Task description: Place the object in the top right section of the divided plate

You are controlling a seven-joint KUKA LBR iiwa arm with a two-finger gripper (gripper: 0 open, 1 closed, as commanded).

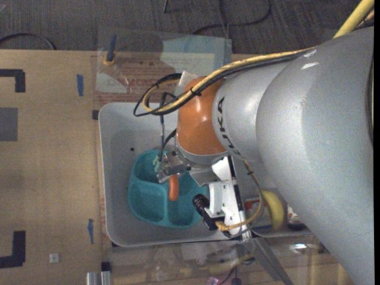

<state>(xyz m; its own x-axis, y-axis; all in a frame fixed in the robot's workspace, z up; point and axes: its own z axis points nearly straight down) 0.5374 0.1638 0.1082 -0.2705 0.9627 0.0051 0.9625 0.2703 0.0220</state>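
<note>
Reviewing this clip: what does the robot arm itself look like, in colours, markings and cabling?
The bulky grey metal arm has an orange band above the wrist, with black KUKA lettering beside it. Yellow and black cables loop along it. The tool end carries white and black hardware.

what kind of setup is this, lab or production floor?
Most likely a robotics lab. The KUKA arm reaches over a white bin holding a teal divided plate, the wooden bench carries blue tape marks, and loose cables lie on the carpet beyond.
</note>
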